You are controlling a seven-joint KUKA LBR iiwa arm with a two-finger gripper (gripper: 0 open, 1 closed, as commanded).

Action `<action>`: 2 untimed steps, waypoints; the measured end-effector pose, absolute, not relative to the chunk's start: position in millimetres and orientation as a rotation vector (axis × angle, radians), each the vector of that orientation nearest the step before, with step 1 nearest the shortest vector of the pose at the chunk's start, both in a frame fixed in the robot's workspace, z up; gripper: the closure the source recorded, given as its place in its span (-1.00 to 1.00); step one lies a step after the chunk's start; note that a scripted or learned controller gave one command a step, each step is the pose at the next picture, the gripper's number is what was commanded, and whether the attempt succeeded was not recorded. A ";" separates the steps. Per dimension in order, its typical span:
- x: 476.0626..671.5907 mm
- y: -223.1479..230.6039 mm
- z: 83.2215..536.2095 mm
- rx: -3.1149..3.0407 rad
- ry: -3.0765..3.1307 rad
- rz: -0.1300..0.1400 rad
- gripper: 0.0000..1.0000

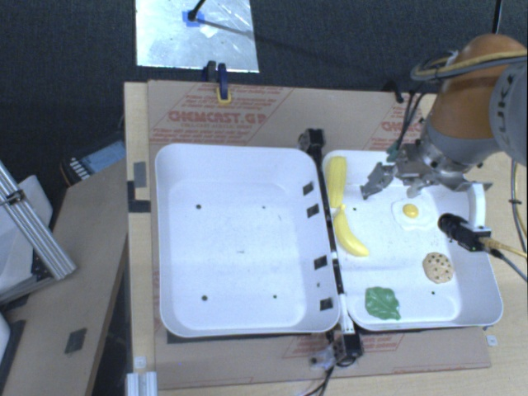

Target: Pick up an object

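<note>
Above the right bin we see the gripper spread apart, grasping nothing, the banana unlifted.

- Arm seen as grey with rounded orange band above wrist.
- Thin green and dark cables noted along wrist.
- Gripper built of grey metal; fingers dark-tipped.

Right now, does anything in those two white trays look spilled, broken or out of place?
Nothing looks spilled or broken. The yellow banana lies against the divider side of the right white bin, with a fried egg toy, a brown cookie and a green leafy piece lying apart. The gripper hovers above them.
</note>
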State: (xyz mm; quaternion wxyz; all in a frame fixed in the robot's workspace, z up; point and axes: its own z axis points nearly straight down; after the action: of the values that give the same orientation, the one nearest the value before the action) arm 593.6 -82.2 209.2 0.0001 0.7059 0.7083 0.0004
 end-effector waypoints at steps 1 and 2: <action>641.6 -87.9 106.2 2.214 2.224 -0.002 -1.00; 671.9 -125.4 223.6 2.211 2.210 0.013 -1.00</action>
State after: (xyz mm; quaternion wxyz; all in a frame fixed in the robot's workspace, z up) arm 671.9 -125.4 223.6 0.0080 0.7072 0.7069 0.0042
